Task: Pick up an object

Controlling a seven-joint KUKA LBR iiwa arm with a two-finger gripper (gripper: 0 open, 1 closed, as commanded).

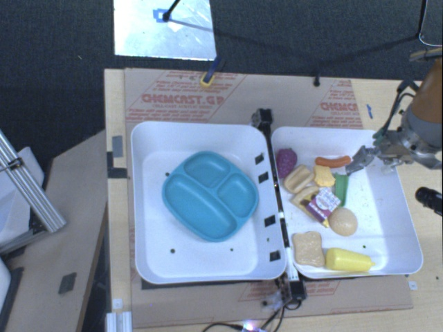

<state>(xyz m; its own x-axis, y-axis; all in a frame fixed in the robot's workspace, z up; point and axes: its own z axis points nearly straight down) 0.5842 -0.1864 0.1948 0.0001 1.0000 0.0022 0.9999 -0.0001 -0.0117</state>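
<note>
While the arm (422, 126) reaches in, gripper (360, 161) hangs over right bin (398, 213).

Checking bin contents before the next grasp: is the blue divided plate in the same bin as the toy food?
No, the blue divided plate lies in the left bin; the toy food is in the right bin.

Toy foods (320, 206) clustered in right bin (394, 213)
</note>
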